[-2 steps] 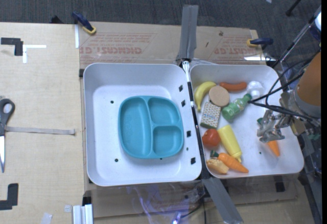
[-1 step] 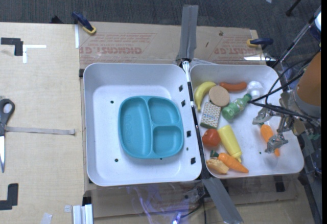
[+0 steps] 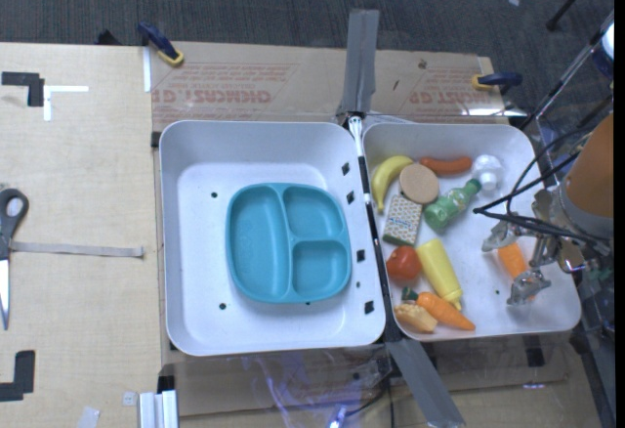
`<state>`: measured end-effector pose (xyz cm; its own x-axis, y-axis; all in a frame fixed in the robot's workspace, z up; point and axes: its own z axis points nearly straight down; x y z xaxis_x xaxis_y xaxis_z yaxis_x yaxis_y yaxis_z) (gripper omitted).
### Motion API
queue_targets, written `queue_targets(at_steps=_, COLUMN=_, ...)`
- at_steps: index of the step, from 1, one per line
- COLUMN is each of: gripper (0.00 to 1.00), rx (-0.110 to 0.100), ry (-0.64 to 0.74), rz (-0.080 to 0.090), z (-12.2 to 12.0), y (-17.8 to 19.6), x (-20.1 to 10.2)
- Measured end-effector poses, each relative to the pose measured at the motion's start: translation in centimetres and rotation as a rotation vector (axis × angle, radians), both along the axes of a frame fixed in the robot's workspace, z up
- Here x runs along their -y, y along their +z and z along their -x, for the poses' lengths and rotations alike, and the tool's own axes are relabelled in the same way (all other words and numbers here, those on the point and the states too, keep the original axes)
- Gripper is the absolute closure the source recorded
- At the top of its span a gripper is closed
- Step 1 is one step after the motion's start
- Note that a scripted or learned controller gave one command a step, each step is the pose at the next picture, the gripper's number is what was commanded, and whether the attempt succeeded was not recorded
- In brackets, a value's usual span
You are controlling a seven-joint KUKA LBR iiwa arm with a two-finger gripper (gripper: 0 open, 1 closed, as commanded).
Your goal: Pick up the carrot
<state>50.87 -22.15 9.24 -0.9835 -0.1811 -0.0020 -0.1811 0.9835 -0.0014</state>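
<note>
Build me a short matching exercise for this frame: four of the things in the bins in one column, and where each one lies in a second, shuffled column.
Things:
1. carrot
2. banana
3. blue plate
4. green bottle

Places:
A. middle of the left bin
B. near front edge of the right bin, beside the yellow bottle
C. far left corner of the right bin, by the divider
D. centre of the right bin, right of the round cookie

Pairs: 1-B, 2-C, 3-A, 4-D
</note>
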Motion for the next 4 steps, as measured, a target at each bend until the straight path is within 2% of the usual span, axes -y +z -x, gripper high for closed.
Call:
queue_targets(at_steps=1, gripper=1.0, rx=0.006, ry=0.004, rz=0.002, z=-0.3, y=1.0, x=-0.1)
queue_targets(at_steps=2, gripper=0.0, rx=0.005, ry=0.004, rz=0.002, z=-0.3, y=1.0, x=-0.1)
queue_targets(at_steps=3, gripper=0.0, rx=0.003, ry=0.066, rz=0.002, z=0.6, y=0.1, x=-0.5)
queue_targets(at_steps=4, gripper=1.0, rx=0.009, ry=0.068, rz=0.005, z=0.3, y=1.2, x=-0.5)
